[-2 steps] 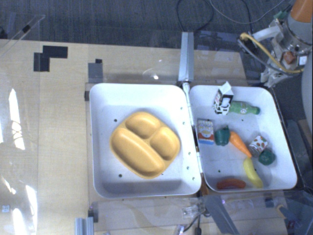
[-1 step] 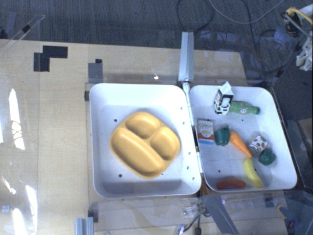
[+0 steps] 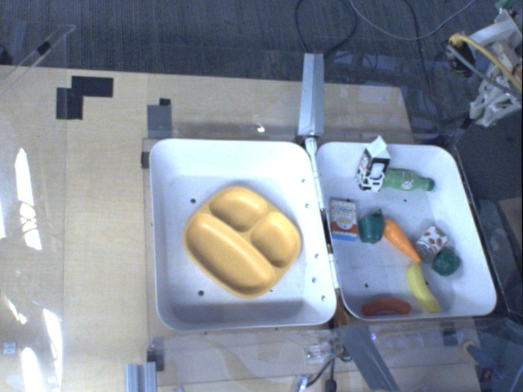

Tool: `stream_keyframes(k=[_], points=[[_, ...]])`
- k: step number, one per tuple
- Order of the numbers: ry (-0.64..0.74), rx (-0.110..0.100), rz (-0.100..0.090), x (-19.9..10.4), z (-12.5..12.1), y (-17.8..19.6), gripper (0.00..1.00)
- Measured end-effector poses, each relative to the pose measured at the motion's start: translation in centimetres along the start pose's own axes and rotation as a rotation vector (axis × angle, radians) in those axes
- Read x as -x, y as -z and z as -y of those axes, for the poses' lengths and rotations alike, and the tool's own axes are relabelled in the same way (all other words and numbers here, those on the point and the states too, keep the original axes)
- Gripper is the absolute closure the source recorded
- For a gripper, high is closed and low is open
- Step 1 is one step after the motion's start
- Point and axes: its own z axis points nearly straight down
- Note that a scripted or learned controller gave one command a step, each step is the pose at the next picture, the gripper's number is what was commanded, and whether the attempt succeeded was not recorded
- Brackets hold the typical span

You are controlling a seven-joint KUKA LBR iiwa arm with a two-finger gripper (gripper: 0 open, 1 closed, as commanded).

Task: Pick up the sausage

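Observation:
The sausage [image 3: 386, 306], a short reddish-brown link, lies flat near the front wall of the right bin [image 3: 466, 194]. A yellow banana [image 3: 422, 288] lies just to its right, almost touching it. My gripper [image 3: 493, 96] hangs at the far top right, outside the right bin's back corner and well away from the sausage, with pale cables around it. Nothing shows between its fingers.
Also in the right bin are a carrot [image 3: 400, 239], a green pepper [image 3: 372, 227], a small box [image 3: 342, 219], a green bottle [image 3: 406, 181], a milk carton [image 3: 372, 170], a cupcake [image 3: 431, 239] and a dark green piece [image 3: 446, 262]. The left bin [image 3: 172, 178] holds a yellow divided plate [image 3: 243, 239].

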Motion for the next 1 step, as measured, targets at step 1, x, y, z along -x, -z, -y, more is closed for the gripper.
stream_keyframes(k=[1], points=[[-0.054,0.002,-0.004,1.79,-3.31,6.44,1.00]])
